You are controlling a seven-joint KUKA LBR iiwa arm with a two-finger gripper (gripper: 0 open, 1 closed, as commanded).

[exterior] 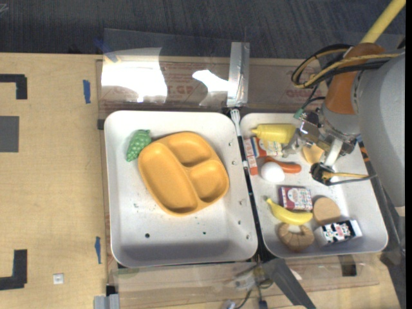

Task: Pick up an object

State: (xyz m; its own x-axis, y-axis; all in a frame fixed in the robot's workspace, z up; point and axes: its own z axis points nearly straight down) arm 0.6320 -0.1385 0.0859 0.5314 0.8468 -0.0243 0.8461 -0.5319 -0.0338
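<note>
Two bins; end effector (320, 148) hangs over right bin's (373, 221) far side, opening can't be told, nothing visibly held. Step looks like approach; the next move needs a descent onto one item. Yellow piece (275, 132) and white egg (271, 171) lie just left; banana (290, 214), box (295, 197) crowd nearer. Orange tray (183, 171), green grapes (136, 143) sit in left bin (122, 237).

Bright, even overhead light; mild softness throughout

Strong white glare sits on the clear sheet (164, 82) along the counter's (45, 172) far edge, washing out its surface. The left bin (129, 237) is evenly lit, with a soft shadow under the yellow tray (183, 171). The arm (380, 108) darkens the right bin's (373, 237) near-right side. Fine detail is slightly soft, and small labels are unreadable.
</note>
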